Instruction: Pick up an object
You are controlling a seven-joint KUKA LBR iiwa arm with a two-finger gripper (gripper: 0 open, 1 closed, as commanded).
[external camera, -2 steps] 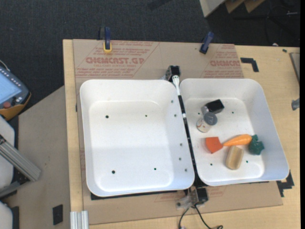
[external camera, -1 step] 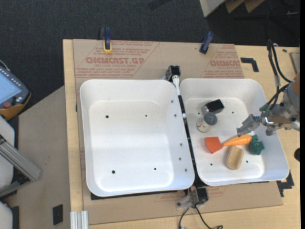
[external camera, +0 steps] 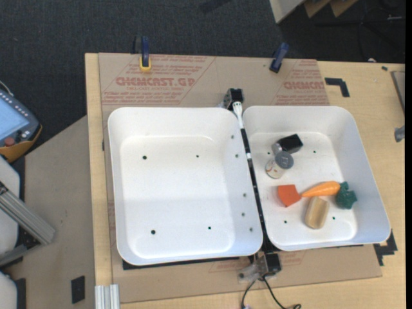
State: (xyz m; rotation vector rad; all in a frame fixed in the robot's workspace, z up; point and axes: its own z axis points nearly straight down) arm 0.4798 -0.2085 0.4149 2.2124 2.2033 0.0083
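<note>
Lying loose in the right bin (external camera: pixel 360 140): carrot (external camera: pixel 320 188), orange block (external camera: pixel 288 195).

Arm and gripper: pose, wrist attitude and height above the bench (external camera: pixel 193 76) cannot be told from the fixed overhead camera at this moment.

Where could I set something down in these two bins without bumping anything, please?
The left bin is bare wall to wall. In the right bin, objects crowd the middle: black block, orange block, carrot, wooden cylinder. Its far corners are free.
</note>
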